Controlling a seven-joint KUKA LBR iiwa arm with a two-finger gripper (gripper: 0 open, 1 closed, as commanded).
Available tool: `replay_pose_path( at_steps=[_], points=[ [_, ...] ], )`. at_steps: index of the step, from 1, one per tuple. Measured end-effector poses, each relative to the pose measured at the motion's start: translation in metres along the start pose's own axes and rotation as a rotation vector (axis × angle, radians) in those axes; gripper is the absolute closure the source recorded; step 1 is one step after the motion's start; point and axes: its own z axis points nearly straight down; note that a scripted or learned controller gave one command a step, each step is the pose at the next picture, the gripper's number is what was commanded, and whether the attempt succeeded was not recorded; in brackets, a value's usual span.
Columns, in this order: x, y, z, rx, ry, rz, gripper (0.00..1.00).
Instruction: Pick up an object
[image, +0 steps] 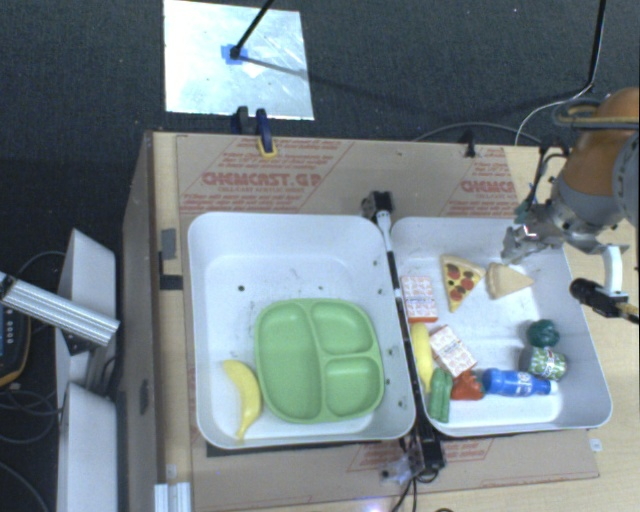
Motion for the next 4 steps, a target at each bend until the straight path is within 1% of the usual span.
replay_pose_path(
  at_steps=[1,2,3,4],
  points=[
    [-0.001,-0.02,-0.04,-0.003,-0.001,0.002,1.0],
    [-0.001,-0.02,-0.04,-0.002,-0.001,0.002,0.0],
    [0.045,-0.009,0.023,-0.007,-0.004,0.001,0.0],
    [0.114,-0.006,0.029,-0.018,-0.006,-0.001,0.0]
  ],
)
